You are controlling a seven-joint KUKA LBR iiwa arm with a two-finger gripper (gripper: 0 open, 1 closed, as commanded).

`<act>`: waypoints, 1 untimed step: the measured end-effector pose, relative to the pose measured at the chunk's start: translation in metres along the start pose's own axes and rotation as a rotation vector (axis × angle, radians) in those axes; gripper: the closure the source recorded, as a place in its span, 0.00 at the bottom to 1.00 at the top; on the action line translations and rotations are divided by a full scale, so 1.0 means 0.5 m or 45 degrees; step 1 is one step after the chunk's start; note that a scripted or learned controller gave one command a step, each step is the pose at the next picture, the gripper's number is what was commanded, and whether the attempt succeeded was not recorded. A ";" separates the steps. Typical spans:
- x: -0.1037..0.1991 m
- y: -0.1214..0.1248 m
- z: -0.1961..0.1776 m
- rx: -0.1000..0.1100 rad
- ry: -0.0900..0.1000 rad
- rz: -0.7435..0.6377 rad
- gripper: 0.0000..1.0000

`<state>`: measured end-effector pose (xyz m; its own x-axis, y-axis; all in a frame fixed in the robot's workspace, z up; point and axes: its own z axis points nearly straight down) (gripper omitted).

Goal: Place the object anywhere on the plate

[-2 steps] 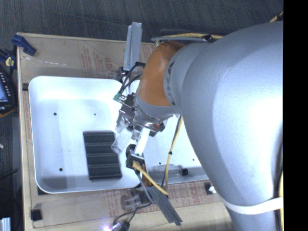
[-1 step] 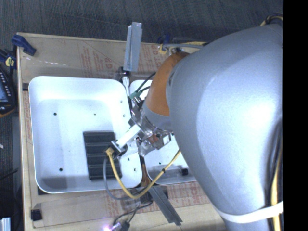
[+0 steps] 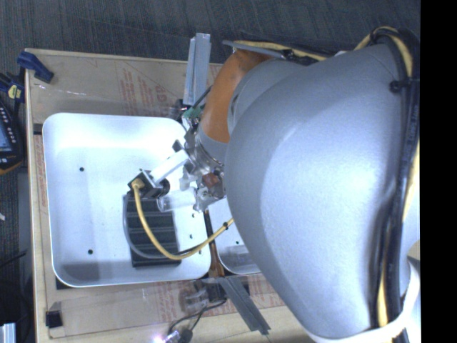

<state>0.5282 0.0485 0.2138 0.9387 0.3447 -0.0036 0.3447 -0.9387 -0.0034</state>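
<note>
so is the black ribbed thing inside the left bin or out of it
Inside. The black ribbed thing lies flat on the floor of the left bin, inside its rim.

Pretty sure I'm in a robotics lab. My table (image 3: 107, 77) is a raw plywood sheet with red print (image 3: 139, 84) stamped across it and a blue clamp (image 3: 33, 64) biting one corner. On it sits a plain white bin (image 3: 50, 191), with a second bin (image 3: 239, 264) right beside it. A bare metal rail (image 3: 198, 59) sticks up at the far edge, loose wires (image 3: 187, 319) hang off the near side, and the floor (image 3: 107, 13) is dark office carpet. Then there's me, a big grey arm (image 3: 321, 191) with an orange band.
</note>
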 end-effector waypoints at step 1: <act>0.000 0.000 0.000 0.001 -0.001 0.000 0.00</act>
<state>0.5281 0.0486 0.2136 0.9387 0.3447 -0.0047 0.3447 -0.9387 -0.0041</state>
